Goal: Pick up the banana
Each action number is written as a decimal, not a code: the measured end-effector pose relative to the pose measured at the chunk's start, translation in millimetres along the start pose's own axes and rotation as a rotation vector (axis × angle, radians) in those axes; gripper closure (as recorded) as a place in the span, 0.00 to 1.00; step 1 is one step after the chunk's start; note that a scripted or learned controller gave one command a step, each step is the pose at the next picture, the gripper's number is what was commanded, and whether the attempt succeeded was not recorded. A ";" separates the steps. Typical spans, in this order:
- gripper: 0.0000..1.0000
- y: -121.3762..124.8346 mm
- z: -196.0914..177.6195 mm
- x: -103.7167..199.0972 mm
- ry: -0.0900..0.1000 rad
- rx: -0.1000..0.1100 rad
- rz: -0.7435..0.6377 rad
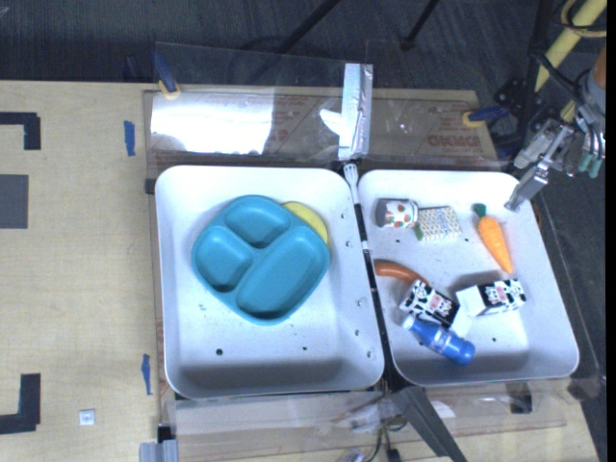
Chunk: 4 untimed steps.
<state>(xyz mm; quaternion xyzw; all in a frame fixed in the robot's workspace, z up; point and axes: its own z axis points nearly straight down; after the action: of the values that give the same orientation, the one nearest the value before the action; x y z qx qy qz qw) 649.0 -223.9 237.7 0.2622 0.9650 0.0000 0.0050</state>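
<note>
The banana is a yellow shape in the left bin, showing as a crescent at the upper right edge of a blue divided plate, which hides most of it. My gripper hangs over the far right corner of the right bin, just right of the carrot and far from the banana. Nothing is visibly held in it.
The right bin holds a small can, a dotted box, an orange sausage, two cow-patterned cartons and a blue bottle. A clear panel stands behind the bins.
</note>
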 end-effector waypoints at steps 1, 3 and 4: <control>0.00 18.1 40.5 23.7 0.007 0.001 0.079; 0.00 20.5 118.3 46.0 0.007 0.001 -0.008; 0.00 15.2 80.4 26.2 0.001 -0.002 -0.422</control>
<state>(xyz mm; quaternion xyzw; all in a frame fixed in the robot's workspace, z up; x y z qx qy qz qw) 634.9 -197.7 157.0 0.0541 0.9985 -0.0001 0.0048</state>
